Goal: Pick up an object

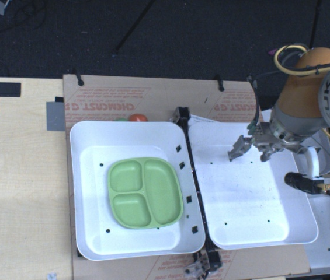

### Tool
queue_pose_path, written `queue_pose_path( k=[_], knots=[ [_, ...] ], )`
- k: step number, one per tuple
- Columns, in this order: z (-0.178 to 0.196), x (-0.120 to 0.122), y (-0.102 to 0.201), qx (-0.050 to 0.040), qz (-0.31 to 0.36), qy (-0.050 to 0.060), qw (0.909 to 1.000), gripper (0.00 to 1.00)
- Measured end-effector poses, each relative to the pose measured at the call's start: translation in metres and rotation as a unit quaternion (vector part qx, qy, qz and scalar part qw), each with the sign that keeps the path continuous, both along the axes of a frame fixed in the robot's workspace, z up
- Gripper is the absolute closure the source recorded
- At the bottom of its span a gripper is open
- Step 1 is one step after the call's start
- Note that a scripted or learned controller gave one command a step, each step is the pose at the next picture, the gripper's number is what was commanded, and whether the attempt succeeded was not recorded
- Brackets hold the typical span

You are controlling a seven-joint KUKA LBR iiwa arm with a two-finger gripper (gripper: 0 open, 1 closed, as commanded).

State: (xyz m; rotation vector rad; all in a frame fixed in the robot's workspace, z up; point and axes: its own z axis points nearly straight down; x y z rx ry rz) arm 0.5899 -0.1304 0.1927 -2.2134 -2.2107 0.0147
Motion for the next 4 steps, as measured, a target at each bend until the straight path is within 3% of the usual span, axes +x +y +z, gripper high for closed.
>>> queue_pose_path(
  k=[1,3,4],
  knots=[
    [0.007,0.003,0.000,-0.0009,0.001,-0.007,1.0000,0.00],
    [-0.100,0.003,-0.008,-0.0005,0.000,-0.004,1.0000,0.00],
    [-0.087,0.004,-0.009,-0.0008,-0.001,-0.006,1.0000,1.00]
  ],
)
